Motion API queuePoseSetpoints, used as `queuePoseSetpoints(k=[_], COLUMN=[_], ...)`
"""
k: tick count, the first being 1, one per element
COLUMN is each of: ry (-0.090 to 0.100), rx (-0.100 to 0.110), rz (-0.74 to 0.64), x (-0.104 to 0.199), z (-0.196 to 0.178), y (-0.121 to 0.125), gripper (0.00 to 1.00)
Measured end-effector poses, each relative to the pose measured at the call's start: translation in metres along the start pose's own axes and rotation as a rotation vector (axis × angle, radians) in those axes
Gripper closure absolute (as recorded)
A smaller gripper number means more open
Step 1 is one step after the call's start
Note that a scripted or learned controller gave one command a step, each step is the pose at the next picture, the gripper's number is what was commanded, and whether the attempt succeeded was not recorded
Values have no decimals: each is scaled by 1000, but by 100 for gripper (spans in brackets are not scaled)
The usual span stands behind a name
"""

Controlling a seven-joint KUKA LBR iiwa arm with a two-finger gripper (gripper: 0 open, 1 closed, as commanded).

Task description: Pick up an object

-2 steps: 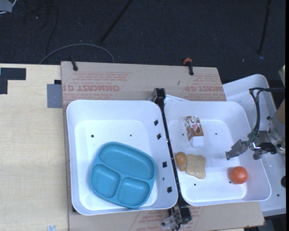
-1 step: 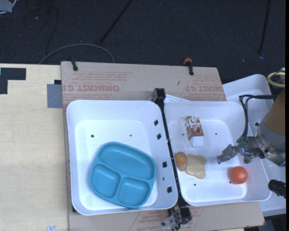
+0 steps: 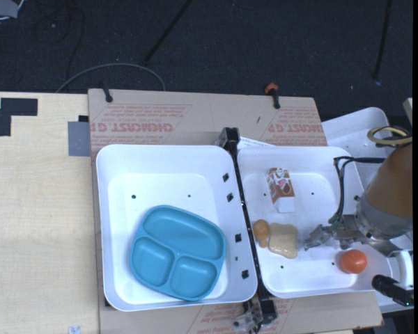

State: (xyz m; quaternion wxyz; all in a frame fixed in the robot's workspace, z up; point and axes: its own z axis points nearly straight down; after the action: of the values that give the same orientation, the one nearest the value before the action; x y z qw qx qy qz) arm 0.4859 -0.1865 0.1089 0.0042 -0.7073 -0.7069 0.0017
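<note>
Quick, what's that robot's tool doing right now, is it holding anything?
Tool: low in the right bin, beside the tan food piece; nothing visibly held, and open or closed cannot be told.

I get even, soft overhead light with no hard shadows. The two bins (image 3: pixel 167 162) read bright white, nearly washed out on their floors, while the floor (image 3: pixel 195 33) beyond the counter (image 3: pixel 35 207) falls to near black. The blue tray (image 3: pixel 177 251) shows a mild sheen. The picture is grainy and slightly soft throughout, and the gripper (image 3: pixel 320 236) looks smeared.
</note>
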Motion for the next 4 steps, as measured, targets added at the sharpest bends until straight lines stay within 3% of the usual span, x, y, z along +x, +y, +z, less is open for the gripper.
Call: queuePoseSetpoints(k=[1,2,4], ry=[-2,-2,-5], rx=[-5,-7,-12], rz=[1,4,-2], x=[1,0,3], z=[22,10,-98], y=[0,1,-3], gripper=[0,100,100])
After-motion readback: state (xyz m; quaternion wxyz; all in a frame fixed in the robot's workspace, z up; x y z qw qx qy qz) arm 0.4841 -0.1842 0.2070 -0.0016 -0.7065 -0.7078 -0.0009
